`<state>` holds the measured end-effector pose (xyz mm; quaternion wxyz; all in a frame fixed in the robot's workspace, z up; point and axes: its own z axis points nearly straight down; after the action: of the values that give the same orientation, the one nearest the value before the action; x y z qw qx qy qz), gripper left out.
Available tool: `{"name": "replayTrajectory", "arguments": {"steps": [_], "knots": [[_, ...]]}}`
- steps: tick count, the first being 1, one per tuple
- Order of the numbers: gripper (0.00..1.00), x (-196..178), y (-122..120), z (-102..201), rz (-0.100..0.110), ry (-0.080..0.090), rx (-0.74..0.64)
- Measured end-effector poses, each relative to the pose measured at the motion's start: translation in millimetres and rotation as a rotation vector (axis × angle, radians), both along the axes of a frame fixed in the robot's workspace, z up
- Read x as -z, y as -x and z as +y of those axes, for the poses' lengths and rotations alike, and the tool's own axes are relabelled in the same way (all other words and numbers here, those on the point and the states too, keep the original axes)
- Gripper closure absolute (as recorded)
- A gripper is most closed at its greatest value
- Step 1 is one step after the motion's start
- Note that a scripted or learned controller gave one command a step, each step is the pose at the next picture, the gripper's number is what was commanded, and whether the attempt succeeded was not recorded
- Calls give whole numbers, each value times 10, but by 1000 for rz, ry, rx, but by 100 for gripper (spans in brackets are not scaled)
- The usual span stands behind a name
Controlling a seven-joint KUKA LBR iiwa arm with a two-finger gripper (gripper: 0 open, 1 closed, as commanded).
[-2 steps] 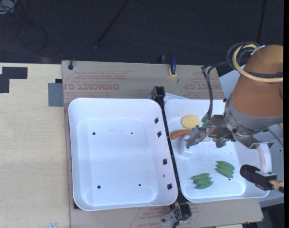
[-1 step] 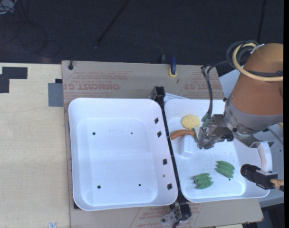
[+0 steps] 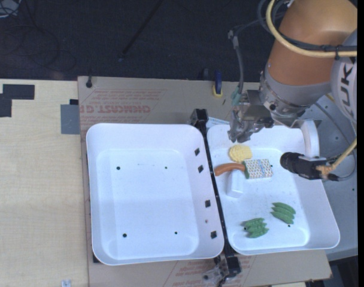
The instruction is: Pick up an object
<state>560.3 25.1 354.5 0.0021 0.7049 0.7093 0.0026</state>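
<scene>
While gripper hangs over right bin's far edge, nothing looks lifted yet; yellow piece sits nearby; grasp pending, claw state: can't tell.

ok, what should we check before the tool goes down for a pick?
1. Objects in the right bin: yellow piece, carrot, speckled block, two green pods. Ok.
2. Tool over a target: it hangs at the bin's far end, just beyond the yellow piece. Ok, roughly.
3. Nearest target isolated: yellow piece, carrot and speckled block are bunched together. Not ok.
4. Fallback targets: the pods lie apart from each other and from the cluster. Ok.
5. Tool carrying nothing: cannot tell.
</scene>
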Motion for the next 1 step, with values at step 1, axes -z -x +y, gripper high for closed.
{"name": "replayTrajectory", "arguments": {"steps": [1], "knots": [[100, 58, 849, -475, 13, 0, 11]]}}
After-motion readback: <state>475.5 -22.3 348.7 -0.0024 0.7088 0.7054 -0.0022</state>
